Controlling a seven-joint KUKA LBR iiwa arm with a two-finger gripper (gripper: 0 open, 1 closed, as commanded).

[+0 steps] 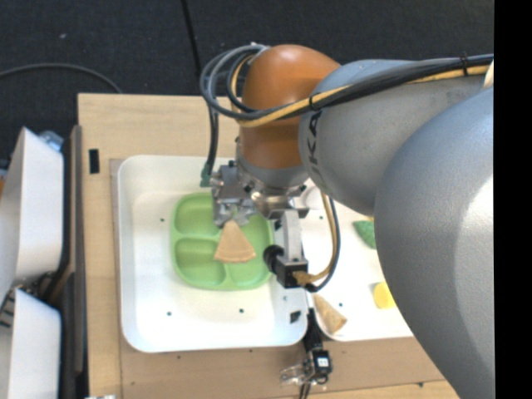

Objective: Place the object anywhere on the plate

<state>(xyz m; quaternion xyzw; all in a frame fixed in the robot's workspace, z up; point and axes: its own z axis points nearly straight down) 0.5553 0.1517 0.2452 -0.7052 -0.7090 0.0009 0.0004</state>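
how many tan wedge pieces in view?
2. One tan wedge over the green plate, below the gripper; another in the right bin. The arm may hide more.

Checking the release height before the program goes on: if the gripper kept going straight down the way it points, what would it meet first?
Most likely the tan wedge-shaped piece just below the gripper, lying over the green divided plastic plate in the white bin. Whether the wedge is gripped or already resting there, one slanted view cannot settle.
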